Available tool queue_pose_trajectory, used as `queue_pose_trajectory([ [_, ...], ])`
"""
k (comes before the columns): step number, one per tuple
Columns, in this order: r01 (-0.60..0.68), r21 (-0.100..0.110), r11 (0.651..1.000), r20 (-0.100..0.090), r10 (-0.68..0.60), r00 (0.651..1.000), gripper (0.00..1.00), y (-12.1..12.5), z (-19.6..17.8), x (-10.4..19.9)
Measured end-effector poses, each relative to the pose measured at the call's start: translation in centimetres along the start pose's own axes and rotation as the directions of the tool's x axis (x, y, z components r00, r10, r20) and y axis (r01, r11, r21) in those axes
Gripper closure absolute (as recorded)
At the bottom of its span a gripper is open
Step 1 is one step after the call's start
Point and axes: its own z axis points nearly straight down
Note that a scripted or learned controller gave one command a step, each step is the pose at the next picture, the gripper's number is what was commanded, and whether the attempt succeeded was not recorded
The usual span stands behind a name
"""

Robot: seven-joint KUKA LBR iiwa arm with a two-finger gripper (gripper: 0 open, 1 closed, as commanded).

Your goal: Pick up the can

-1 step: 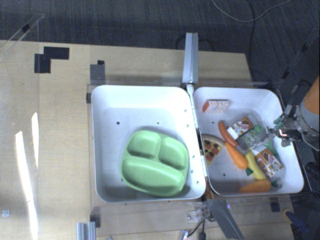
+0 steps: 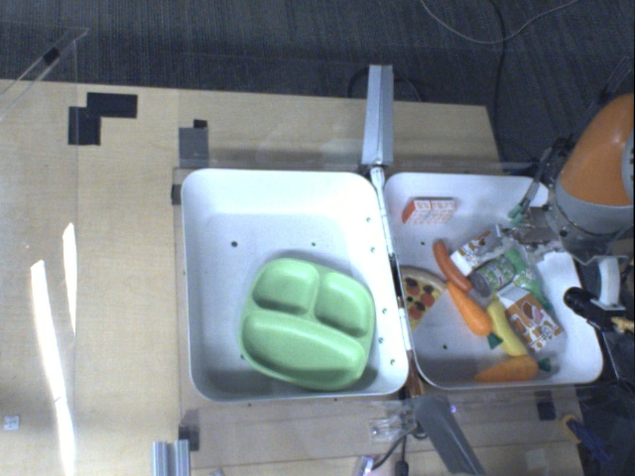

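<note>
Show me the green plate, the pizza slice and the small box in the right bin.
green plate point(image 2: 312, 321), camera view, centre where its compartments meet.
pizza slice point(image 2: 421, 297), camera view, middle of its topping.
small box point(image 2: 430, 209), camera view, middle of its top face.

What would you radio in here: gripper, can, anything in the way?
Gripper above right bin, far side. Can seems to lie amid clutter, not seen grasped. Carrot and snack box crowd it.
</note>
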Motion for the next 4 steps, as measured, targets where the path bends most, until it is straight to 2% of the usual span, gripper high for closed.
queue_pose_trajectory([
  [1,-0.039,-0.025,0.999,0.001,0.039,0.999,0.00,0.1,1.7,0.6],
  [2,-0.050,-0.035,0.998,0.005,0.050,0.999,0.00,2.3,2.1,1.1],
  [3,-0.159,-0.044,0.986,0.007,0.160,0.987,0.00,2.6,2.1,3.1],
  [4,-0.288,-0.038,0.957,-0.004,0.288,0.958,0.00,2.5,2.2,3.4],
])
